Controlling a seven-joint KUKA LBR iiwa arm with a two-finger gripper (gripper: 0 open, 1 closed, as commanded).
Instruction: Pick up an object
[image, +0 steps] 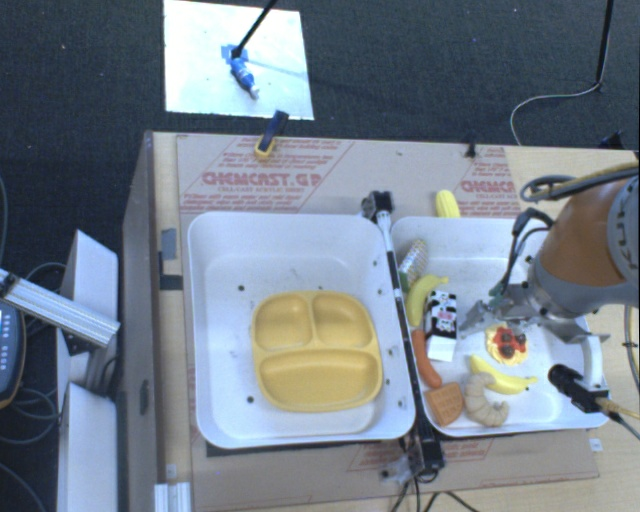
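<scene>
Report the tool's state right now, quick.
Tool: cannot be told. It sits low in the right bin, beside the milk carton and the small pizza toy.

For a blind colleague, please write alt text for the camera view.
A grey robot arm reaches from the right over the right bin, which holds toy food such as a banana and a croissant. The left bin holds a yellow divided plate.

Arm (590, 245) hides gripper fingers (right bin (470, 235)).
</scene>
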